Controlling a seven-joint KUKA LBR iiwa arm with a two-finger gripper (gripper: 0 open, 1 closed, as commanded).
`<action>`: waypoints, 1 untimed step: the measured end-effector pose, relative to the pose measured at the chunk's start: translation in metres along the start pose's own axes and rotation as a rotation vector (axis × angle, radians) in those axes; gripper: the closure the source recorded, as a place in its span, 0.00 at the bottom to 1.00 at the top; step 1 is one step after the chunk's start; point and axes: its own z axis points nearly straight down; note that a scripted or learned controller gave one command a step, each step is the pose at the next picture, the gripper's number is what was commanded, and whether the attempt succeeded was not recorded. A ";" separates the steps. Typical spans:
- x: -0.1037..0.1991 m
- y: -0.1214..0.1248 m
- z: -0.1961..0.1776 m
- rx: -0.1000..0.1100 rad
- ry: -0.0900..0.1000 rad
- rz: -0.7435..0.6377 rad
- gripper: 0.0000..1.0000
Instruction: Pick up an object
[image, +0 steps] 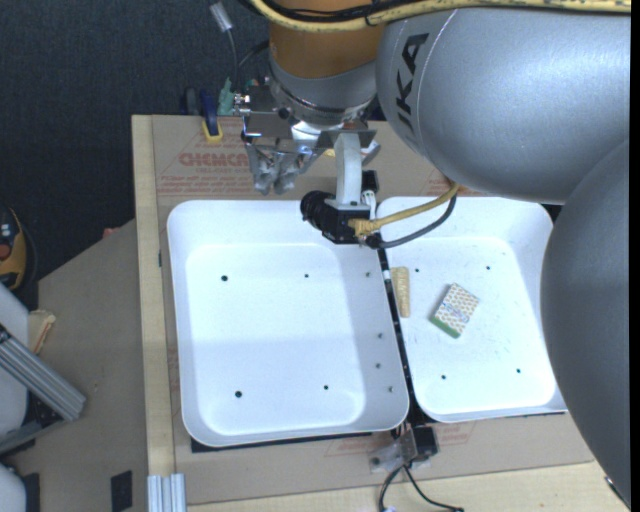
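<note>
The grey robot arm (500, 90) with its orange band fills the upper right of the frame and reaches toward the upper middle, where its two-finger gripper (275, 178) hangs over the brown bench surface (165, 300) just above the top rim of the left-hand shallow white bin (200, 420). The metal fingers (268, 172) point downward and sit close together, but whether they are parted or closed I cannot tell from this angle; nothing can be seen between them. A black fitting with a yellow-tipped cable (345, 222) hangs beside the gripper, over the inner corner where the two bins meet. The right-hand shallow white bin (480, 395), partly covered by the arm, holds two things in its left half. A small, flat rectangular packet with a pale green and yellow speckled pattern (455, 309) lies tilted near the middle of the frame's right half. A slim tan stick-shaped piece (401, 290) lies just left of it, near the bin's left wall, apart from the packet. Both lie well below and to the right of the gripper, well apart from it.
</note>
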 end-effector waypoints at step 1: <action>-0.037 -0.049 -0.040 -0.006 0.001 0.010 1.00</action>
